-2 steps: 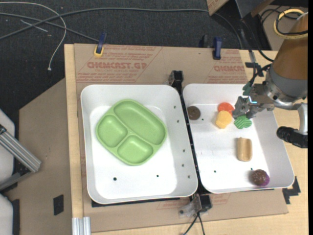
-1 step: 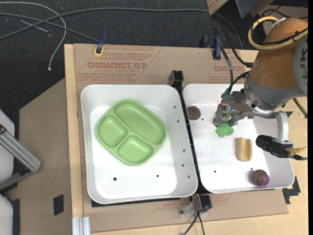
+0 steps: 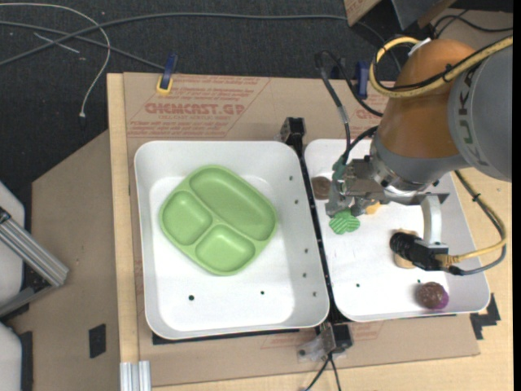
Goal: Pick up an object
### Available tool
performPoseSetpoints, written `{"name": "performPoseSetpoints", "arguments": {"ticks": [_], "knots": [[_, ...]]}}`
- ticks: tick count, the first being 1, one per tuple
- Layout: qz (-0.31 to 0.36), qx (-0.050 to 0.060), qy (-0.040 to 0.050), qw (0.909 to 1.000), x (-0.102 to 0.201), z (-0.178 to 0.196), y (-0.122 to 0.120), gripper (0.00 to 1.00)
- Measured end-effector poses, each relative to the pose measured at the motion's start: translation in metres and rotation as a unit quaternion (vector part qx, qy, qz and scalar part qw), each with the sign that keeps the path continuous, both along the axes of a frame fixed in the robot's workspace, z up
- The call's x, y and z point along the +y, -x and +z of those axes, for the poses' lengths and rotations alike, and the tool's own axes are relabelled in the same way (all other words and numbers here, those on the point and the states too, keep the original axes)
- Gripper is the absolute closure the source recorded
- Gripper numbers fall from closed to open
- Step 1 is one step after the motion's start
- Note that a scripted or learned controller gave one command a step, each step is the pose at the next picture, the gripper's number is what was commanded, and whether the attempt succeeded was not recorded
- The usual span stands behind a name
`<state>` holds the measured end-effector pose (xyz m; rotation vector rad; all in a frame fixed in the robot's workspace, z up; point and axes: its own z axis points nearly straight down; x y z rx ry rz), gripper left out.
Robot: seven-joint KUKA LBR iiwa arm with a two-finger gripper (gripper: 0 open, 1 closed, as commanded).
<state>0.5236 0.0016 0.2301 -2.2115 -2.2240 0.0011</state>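
My gripper hangs over the left part of the right bin, under the grey and orange arm. A small green ridged object lies right below the gripper's tip, touching or nearly touching it. A brown round object sits by the bin's left wall, just left of the gripper. A purple ball rests near the bin's front right corner. A small orange piece peeks out from under the wrist.
The left bin holds a green divided plate. A black part on the arm with a yellow cable hangs over the right bin's right side. A black clamp sits between the bins at the back.
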Motion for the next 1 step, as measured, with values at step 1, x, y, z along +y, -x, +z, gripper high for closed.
{"name": "performPoseSetpoints", "arguments": {"ticks": [1], "knots": [[0.0,-0.002,0.0004,1.0,0.0552,0.0052,0.0007,1.0]]}}
